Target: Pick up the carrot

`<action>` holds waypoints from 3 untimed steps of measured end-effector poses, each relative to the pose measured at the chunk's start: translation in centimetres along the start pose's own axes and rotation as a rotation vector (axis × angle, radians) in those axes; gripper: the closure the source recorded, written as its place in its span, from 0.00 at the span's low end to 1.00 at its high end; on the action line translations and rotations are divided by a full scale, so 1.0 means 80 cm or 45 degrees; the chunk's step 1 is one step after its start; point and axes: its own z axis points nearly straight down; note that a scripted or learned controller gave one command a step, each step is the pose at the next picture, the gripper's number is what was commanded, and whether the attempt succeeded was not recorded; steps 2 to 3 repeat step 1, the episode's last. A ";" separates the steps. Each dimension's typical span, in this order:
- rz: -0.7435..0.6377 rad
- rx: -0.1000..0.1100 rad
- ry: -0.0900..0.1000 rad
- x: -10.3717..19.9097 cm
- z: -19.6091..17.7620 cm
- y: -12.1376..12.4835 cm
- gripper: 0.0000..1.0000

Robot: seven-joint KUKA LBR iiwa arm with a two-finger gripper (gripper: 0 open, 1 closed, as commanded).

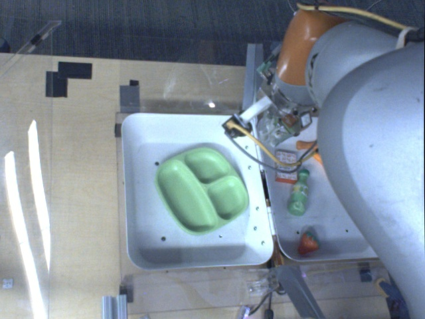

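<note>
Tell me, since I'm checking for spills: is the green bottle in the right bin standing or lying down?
Lying down. The green bottle rests lengthwise on the right bin's floor, beside the strawberry.

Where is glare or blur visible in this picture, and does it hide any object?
Camera view: bright glare streaks on the bench at left and a small highlight above the left bin; the claw area looks soft; the green plate stays clear.

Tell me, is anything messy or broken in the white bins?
Nothing looks broken or spilled. The green plate sits slanted in the left bin. A green bottle lies on its side in the right bin, near a strawberry.
</note>
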 end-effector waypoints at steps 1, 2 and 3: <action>-0.052 -0.003 0.002 -0.109 -0.048 0.051 1.00; -0.052 -0.003 0.002 -0.109 -0.048 0.051 1.00; -0.052 -0.003 0.002 -0.109 -0.048 0.051 1.00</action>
